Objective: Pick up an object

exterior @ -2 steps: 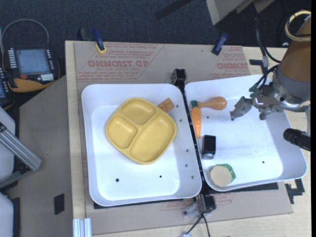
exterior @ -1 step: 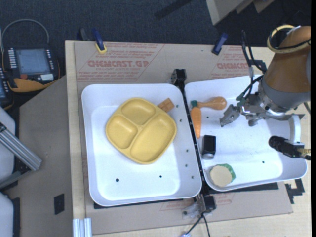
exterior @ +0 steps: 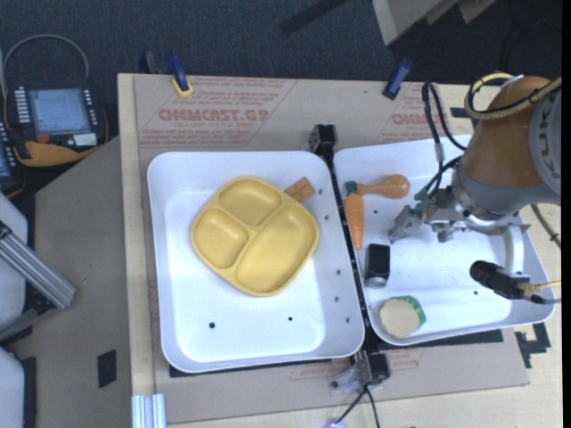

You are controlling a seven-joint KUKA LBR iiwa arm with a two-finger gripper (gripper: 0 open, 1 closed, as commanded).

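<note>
1. Two white bins are seen side by side: the left bin [exterior: 178, 310] bears a yellow divided plate [exterior: 255, 235], with a small brown block [exterior: 300, 189] at the plate's upper right edge.
2. The right bin [exterior: 446, 306] is entered by the arm [exterior: 513, 150] from the right.
3. The gripper [exterior: 403, 226] is held low over the right bin's middle; its fingers appear parted, and nothing is seen between them.
4. A carrot [exterior: 355, 218] is laid along the bin's left wall, its long axis running up and down the view, just left of the fingertips.
5. A black block [exterior: 377, 262] is placed just below and left of the gripper and is judged the nearest thing to grasp.
6. A wooden pear-shaped piece [exterior: 384, 186] lies above; a round tan disc [exterior: 401, 316] lies at the bottom edge.
</note>
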